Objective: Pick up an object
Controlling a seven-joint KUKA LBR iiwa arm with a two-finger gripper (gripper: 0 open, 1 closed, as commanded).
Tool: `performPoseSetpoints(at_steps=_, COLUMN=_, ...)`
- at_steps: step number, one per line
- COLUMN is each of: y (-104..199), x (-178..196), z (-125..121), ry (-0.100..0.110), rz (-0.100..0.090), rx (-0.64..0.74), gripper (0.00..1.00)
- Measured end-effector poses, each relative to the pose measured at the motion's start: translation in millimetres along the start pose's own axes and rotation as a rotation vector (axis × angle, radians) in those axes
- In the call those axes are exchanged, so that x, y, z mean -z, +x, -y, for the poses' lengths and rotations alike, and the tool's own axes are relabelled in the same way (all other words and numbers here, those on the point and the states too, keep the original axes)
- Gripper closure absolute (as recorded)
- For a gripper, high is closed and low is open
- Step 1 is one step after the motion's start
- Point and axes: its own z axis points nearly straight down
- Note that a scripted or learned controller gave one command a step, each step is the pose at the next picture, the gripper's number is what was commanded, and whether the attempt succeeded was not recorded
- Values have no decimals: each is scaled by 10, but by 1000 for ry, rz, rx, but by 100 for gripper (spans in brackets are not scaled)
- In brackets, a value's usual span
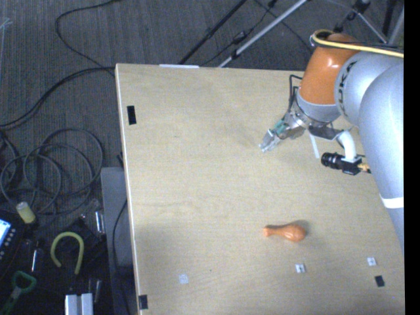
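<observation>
The grey arm (377,104), with its orange band (326,74) above the wrist, enters from the right and reaches over the far right part of the pale wooden bench top (197,176). The gripper (270,141) points down and to the left, with its pale tips above the bare board; whether it is spread or pressed together cannot be told at this size, and nothing can be seen held at its tip. A small black fitting (341,161) projects from the wrist just right of the gripper.

1 object lies on the bench: an orange pear-shaped item (287,231) (narrow end to the left, bulb to the right), resting flat on the near right part of the board, well apart from the gripper and nearer the camera.

A black marker (131,115) sits near the far left edge of the board. 2 small pale tags (300,268) lie near the right front. Cables (59,156) run across the grey carpet left of the bench.
</observation>
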Motion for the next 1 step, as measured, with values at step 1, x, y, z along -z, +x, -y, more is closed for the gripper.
performPoseSetpoints(at_steps=1, y=-50, x=1378, z=21, ry=-1, rz=2, rx=-66, gripper=100)
